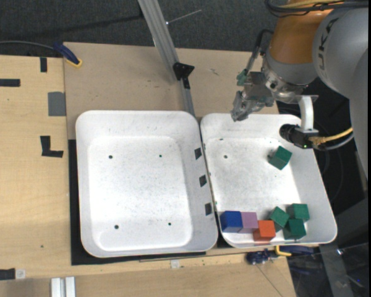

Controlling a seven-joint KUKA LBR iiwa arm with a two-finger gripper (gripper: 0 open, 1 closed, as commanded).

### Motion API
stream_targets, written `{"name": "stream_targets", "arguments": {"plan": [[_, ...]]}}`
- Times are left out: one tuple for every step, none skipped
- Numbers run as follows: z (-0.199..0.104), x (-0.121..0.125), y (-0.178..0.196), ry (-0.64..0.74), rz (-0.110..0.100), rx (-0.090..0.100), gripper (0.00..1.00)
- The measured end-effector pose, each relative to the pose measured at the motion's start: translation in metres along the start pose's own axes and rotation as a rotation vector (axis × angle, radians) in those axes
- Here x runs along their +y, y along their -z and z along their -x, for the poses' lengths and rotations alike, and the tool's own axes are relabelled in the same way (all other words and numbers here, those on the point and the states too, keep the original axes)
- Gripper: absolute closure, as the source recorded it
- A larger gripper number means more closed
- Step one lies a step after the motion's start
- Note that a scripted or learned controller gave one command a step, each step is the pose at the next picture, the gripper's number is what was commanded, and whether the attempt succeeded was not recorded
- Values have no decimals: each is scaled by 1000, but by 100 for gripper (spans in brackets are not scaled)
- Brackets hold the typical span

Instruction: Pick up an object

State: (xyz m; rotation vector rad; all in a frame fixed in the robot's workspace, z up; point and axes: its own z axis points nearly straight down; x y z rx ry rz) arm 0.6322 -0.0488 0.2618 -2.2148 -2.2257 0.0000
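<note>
Hovering over the right bin's (309, 166) far rim, the gripper (241, 113) seems shut on nothing, though it is small. Nearest block (280, 158) lies below-right of the fingers; next it must descend there.

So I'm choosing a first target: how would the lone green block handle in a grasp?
The green block looks rigid and flat-faced, so it probably won't roll. Sitting apart from the others in the right bin, it likely slides if nudged. It seems light.

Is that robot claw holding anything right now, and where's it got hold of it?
Nothing. The gripper hangs over the right bin's far rim; all blocks lie in the bin.
</note>
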Motion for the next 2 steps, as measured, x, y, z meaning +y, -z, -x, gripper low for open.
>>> {"name": "stream_targets", "arguments": {"plan": [[-55, -30, -4, 1, -2, 0, 100], [-97, -47, -6, -2, -1, -1, 100]]}}
